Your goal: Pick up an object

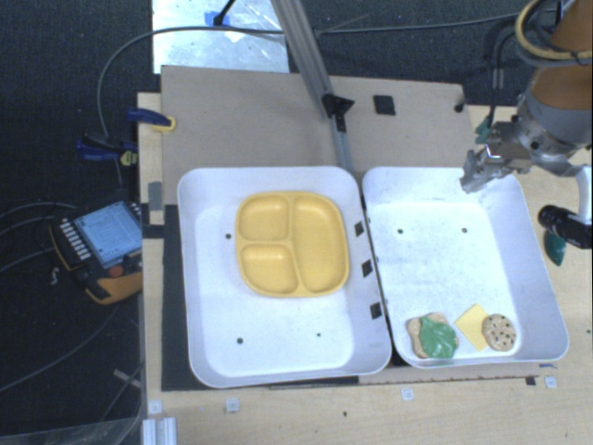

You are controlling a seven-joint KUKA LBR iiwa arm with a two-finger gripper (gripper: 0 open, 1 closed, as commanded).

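Right bin (519, 248) as landmark: the gripper (477, 176) hangs over its far rim, near the upper corner — whether it is apart or together cannot be told. Along the bin's near edge lie a green-topped piece (435, 336), a yellow slice (473, 326) and a cookie (499, 332) — side by side. A yellow divided plate (292, 244) sits in the left bin (213, 341) beside it.

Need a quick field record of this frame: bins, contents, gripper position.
left bin: holds a yellow divided plate, three compartments
right bin: three small items along its near edge
items: green leafy piece, yellow cheese slice, cookie
item layout: green piece leftmost, cheese in the middle, cookie rightmost
gripper: over the far right corner of the right bin, away from the items
held object: nothing seen between its fingers
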